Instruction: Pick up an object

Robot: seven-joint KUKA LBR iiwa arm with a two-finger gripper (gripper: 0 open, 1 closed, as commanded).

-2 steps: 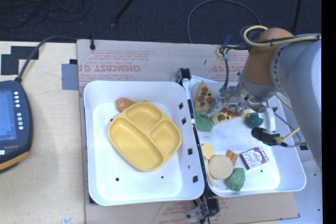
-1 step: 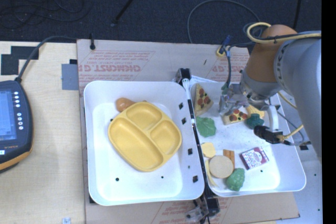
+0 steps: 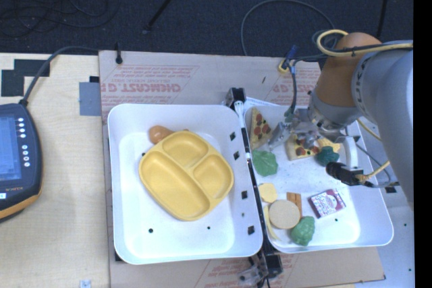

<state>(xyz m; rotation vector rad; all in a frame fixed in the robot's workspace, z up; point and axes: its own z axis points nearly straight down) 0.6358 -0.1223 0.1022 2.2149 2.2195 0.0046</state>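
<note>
Over the right bin (image 3: 378,229), the pincer (image 3: 297,138) touches toy food; opening unclear.

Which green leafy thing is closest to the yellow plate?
The green lettuce piece by the divider, just below the pizza slice. The other green one lies at the right bin's near edge, beside the round cracker, farther from the yellow plate.

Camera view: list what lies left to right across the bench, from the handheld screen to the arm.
Handheld screen → yellow divided plate in the left bin → green leafy piece → red-and-white packet → arm.
</note>
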